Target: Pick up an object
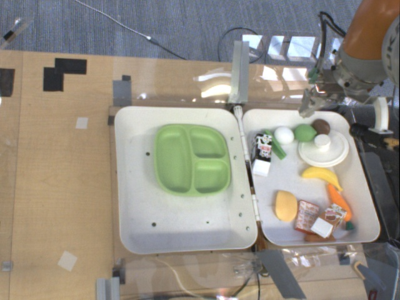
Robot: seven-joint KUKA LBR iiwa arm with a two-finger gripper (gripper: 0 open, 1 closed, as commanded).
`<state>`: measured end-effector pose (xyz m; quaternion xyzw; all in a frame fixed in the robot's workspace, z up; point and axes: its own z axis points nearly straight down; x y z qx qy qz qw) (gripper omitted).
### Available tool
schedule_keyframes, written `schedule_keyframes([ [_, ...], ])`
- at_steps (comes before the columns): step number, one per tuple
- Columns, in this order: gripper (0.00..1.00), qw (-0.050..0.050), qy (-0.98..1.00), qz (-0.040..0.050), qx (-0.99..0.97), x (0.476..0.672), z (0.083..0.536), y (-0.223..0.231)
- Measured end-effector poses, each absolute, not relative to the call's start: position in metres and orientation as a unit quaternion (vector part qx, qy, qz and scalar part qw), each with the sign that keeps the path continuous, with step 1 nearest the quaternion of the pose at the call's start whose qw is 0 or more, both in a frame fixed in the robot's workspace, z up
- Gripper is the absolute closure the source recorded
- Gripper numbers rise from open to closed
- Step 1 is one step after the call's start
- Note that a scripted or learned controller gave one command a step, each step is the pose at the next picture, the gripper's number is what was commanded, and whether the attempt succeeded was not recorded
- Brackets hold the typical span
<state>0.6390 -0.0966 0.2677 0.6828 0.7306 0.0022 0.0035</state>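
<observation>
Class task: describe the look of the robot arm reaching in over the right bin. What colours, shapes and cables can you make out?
The arm has a broad, rounded orange band above a grey metal wrist. Thin dark cables loop beside it. The gripper is a narrow grey metal piece.

The hand point(310, 107) hangs above the right bin point(369, 220), near a brown ball point(321, 126).
</observation>
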Motion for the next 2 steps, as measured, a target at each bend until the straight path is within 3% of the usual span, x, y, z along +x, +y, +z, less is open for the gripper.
schedule_keyframes([
  [1, 1.0, 0.001, 0.793, -0.0001, 0.61, 0.571, 0.206, -0.157],
  [2, 1.0, 0.003, 0.867, 0.0, 0.498, 0.529, 0.193, -0.203],
])
